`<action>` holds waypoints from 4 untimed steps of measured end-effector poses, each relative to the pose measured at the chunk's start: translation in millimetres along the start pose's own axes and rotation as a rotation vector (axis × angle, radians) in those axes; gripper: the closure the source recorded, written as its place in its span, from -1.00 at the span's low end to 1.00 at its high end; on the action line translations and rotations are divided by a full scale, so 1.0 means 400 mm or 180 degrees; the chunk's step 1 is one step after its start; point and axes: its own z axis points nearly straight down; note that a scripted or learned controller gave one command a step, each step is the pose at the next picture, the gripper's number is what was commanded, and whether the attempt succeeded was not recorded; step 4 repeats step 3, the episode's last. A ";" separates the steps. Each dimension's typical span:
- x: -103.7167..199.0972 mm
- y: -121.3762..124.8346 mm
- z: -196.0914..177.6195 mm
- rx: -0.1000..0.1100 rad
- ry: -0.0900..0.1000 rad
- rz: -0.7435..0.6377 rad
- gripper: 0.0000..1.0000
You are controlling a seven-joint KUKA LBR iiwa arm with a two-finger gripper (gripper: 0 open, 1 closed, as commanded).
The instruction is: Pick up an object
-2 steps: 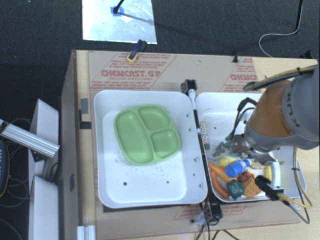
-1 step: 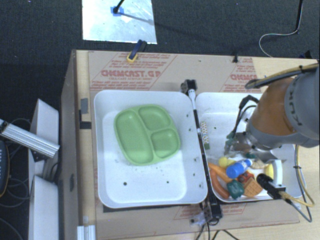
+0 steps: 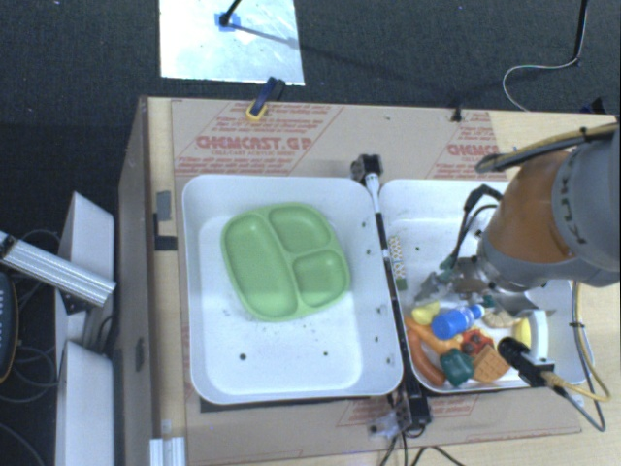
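My gripper (image 3: 439,282) hangs low over the right bin (image 3: 427,212), just above and left of a heap of toys in that bin's near half. The heap holds a blue bottle-shaped toy (image 3: 450,322), a yellow piece (image 3: 424,314), an orange carrot (image 3: 421,344), a green block (image 3: 456,365), a tan waffle-like piece (image 3: 491,365) and a small red piece (image 3: 475,341). The gripper tip is close to the yellow piece; I cannot tell whether they touch. The arm's grey and orange wrist (image 3: 532,226) hides the right part of the bin.
The left bin (image 3: 291,362) bears a green divided plate (image 3: 284,260) in its middle. A ridge between the bins (image 3: 385,260) runs beside the gripper. A yellow banana-like toy (image 3: 522,330) lies at the heap's right. The far half of the right bin has bare floor.
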 end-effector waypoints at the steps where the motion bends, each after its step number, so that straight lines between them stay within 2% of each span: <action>1: 0.014 0.032 0.053 0.0016 0.0002 0.0003 -1.00; 2: 0.014 0.034 0.027 0.0010 0.0006 -0.0001 1.00; 3: 0.164 -0.075 -0.200 0.0009 0.0003 0.0001 1.00; 4: 0.164 -0.075 -0.200 0.0009 0.0003 0.0001 1.00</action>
